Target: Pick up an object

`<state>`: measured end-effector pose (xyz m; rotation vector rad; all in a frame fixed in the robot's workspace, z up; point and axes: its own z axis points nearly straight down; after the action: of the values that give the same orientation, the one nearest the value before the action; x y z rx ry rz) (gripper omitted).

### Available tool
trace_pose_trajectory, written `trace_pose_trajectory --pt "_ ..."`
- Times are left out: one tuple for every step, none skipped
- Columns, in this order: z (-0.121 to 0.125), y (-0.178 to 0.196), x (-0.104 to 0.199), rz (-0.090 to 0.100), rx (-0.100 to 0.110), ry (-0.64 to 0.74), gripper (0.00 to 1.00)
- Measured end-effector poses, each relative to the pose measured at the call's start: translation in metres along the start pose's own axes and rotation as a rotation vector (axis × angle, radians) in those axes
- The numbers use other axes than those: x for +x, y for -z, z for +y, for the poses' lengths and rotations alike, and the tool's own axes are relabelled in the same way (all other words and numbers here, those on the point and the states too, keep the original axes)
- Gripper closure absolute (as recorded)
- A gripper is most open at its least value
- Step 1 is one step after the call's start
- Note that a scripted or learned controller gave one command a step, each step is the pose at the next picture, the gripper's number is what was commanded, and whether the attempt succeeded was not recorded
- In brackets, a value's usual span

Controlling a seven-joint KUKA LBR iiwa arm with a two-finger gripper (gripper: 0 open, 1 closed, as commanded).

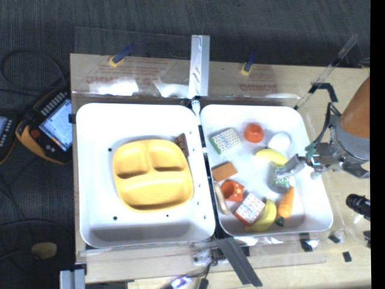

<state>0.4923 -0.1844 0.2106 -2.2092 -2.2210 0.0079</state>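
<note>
You see the arm (355,131) as a bulky grey body with a broad orange band (360,110) curving round it above the wrist. Below the band the housing turns grey and metallic, with dark cables looping along its outer side and a thin black line rising past it. Toward the bins it narrows into a cluster of small silver and black parts with a touch of teal, ending in the slim grey gripper (293,164).
</note>
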Motion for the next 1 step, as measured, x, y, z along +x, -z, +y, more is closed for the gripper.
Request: trace_pose_trajectory --pt "0.0201 -0.1233 0.0005 -0.005 -0.011 0.272 0.0"
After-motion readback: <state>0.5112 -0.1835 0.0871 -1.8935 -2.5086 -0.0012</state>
